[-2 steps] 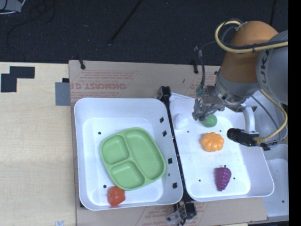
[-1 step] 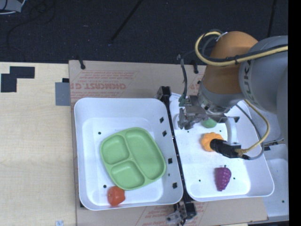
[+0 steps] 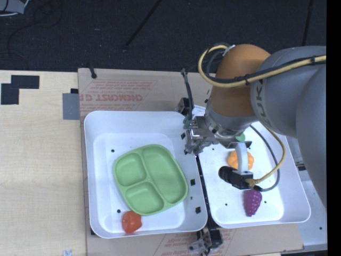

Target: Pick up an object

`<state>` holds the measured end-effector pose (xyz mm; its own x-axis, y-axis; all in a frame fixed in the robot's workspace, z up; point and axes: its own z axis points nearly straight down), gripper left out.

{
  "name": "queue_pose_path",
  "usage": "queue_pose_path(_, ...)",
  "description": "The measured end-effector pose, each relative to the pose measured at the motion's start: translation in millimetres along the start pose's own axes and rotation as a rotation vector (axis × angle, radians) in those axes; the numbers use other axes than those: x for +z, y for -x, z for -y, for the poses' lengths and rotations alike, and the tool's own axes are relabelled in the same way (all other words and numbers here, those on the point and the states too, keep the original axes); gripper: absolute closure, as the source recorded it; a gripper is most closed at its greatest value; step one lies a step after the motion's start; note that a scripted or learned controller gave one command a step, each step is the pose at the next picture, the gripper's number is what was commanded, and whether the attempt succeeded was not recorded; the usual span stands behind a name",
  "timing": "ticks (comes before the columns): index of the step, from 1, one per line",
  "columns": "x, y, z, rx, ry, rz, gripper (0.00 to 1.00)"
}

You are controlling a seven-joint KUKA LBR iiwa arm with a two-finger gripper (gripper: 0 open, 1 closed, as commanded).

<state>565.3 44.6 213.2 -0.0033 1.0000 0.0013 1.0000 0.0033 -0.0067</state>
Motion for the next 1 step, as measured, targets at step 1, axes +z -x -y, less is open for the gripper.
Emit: queue_pose_path(1,-13.0,-45.2,8.3,-0.001,0.004,0.000,1.00)
